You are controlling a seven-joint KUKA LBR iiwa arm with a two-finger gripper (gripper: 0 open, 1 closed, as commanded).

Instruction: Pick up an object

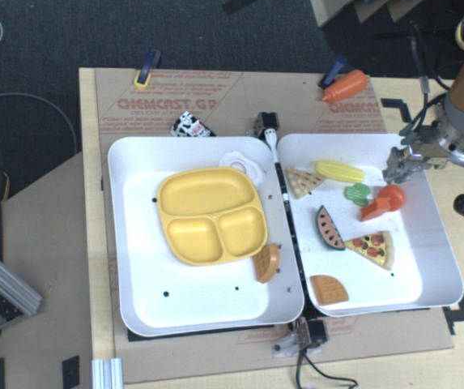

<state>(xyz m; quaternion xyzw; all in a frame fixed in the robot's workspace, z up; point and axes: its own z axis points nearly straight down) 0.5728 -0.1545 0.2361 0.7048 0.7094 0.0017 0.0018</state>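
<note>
Camera view: we log the gripper (395, 168) low over the right bin (438, 254), just above a red toy (383, 202); whether its fingers are spread or pinching, we cannot tell. Left bin (134, 290) holds a yellow divided plate (211, 215).

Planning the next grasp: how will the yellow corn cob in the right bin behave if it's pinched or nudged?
The corn cob looks like rigid toy plastic, so it is probably stiff and light. Its rounded, elongated shape suggests it may roll sideways if nudged. It lies flat beside the green piece, so a pinch across its narrow width seems safest, though the smooth surface could slip.
</note>
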